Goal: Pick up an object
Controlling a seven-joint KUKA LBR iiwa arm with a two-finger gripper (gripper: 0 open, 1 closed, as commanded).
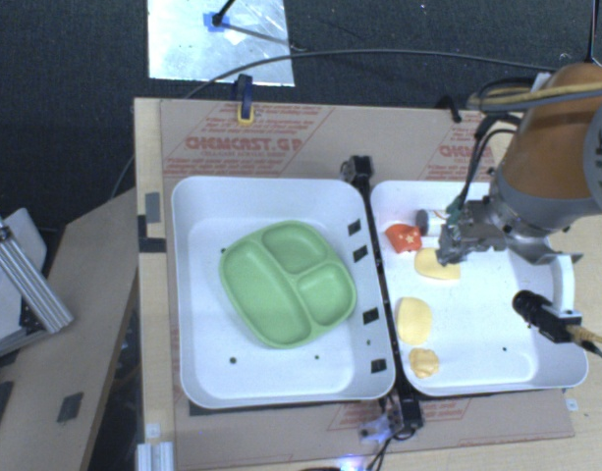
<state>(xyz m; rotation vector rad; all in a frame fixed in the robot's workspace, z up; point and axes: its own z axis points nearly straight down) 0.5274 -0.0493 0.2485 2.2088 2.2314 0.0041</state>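
Pale yellow piece [439, 268], flat and rounded, lies in the upper part of the right bin [497, 373], right of the frame's centre, and the gripper [452, 244] sits directly over its upper left edge; whether the tips touch it cannot be told from this slanted view, nor whether they are spread or closed. Judging by its look, the piece is a light, hollow plastic toy food, stiff and rather smooth, so it would likely slide if pinched on its flat face; taking it across its narrow width, near the middle, seems the safer hold. Just left of it, close but seemingly apart, is one small red-orange piece [404, 237] with pale spots, probably equally light. Lower in the same bin lie two more yellow items: a pale rounded one [413, 319] and, below it, a smaller, deeper yellow one [424, 362] near the bin's bottom edge. That makes four loose objects in the right bin, three yellow and one red. The left bin [202, 263] holds one green divided plate [287, 283] with three compartments, lying tilted in the middle of the frame.
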